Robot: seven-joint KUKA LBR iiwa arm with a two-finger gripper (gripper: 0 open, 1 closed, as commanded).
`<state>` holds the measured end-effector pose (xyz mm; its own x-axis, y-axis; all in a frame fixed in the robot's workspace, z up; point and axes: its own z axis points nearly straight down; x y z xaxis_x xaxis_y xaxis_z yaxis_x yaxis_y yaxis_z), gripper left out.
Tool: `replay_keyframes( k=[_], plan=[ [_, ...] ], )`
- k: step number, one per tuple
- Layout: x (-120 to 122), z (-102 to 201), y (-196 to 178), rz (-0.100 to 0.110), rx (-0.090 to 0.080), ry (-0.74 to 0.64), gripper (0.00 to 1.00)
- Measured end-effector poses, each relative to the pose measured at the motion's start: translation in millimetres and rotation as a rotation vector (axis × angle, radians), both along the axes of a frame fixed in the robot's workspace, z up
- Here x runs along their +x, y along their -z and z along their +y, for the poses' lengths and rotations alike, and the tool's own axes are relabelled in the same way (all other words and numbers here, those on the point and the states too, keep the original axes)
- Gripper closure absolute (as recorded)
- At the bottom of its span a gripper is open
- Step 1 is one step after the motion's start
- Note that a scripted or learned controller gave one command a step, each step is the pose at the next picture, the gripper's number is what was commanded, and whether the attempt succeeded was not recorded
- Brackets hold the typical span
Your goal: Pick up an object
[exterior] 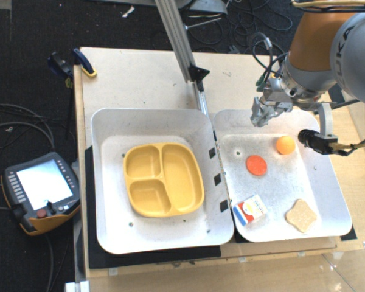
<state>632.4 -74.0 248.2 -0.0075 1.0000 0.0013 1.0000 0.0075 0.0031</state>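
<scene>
The right bin (328, 181) holds an orange ball (285, 145), a flat red-orange disc (257, 165), a small white carton with a red and yellow label (250, 210) and a tan slice of bread (301, 215). My gripper (262, 115) hangs over the bin's far rim, up and to the left of the ball and apart from every object. Nothing shows between its fingers.
A yellow three-compartment plate (163, 179) lies in the left bin (103, 163). A slanted metal pole (176, 32) ends at the junction of the bins' far edges. A teach pendant (39, 190) sits left of the bench.
</scene>
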Motion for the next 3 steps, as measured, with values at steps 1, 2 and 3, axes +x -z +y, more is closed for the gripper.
replay_keyframes(
  k=[1,2,3],
  plan=[
    [5,52,13,0.004,0.0,0.0,1.0],
    [23,114,16,0.001,0.0,-0.002,1.0],
    [39,162,20,0.0,0.0,0.0,1.0]
  ],
)
